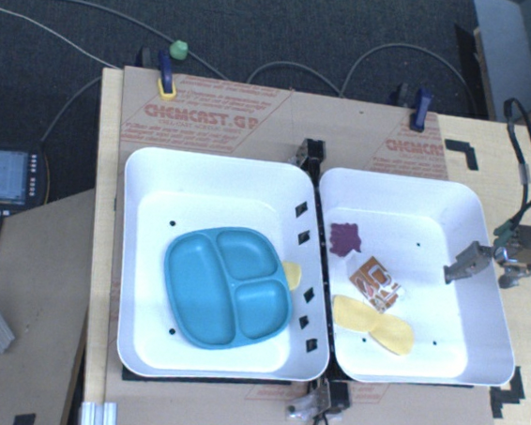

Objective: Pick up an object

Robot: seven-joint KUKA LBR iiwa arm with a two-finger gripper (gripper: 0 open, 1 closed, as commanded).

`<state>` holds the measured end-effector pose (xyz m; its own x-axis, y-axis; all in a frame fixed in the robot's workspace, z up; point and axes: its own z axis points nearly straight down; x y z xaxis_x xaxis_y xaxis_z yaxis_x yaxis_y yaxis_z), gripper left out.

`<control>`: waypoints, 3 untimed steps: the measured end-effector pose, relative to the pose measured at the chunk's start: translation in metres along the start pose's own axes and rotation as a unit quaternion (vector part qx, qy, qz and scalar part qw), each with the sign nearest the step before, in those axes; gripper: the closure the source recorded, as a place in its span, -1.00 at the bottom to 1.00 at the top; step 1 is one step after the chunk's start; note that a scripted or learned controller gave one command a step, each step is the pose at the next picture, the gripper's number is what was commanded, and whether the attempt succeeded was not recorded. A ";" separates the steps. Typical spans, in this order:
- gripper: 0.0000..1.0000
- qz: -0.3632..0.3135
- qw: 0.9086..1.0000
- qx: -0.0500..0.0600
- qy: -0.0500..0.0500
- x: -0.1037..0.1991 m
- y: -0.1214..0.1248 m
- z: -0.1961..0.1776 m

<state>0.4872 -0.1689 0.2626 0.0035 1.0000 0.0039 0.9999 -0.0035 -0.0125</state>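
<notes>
Jaws, grip state unclear, hover right of the brown packet.

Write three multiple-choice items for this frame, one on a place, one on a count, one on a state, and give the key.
1. Where does the blue three-compartment plastic plate lie?
A. In the left white bin
B. In the right white bin
C. On the bench outside the bins

2. How many things lie in the right white bin?
A. One
B. Three
C. Five

3. How does the gripper stand to the things?
A. It rests on the blue plate
B. It presses on the purple piece
C. It sits over the right bin's right side, apart from all of them

Key: 1 A, the plate fills the left white bin. 2 B, a purple flat piece, a brown and white wrapped packet and a pale yellow banana-shaped toy. 3 C, bare white floor separates it from the packet.
</notes>
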 end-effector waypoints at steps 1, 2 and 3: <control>-1.00 -0.002 1.000 -0.006 -0.001 0.000 0.002 -0.006; -1.00 -0.002 1.000 -0.002 0.000 0.002 0.008 0.056; -1.00 -0.001 1.000 -0.003 0.000 0.001 0.010 0.099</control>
<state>0.4961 -0.1678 0.1632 0.0005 1.0000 0.0032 1.0000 -0.0005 -0.0061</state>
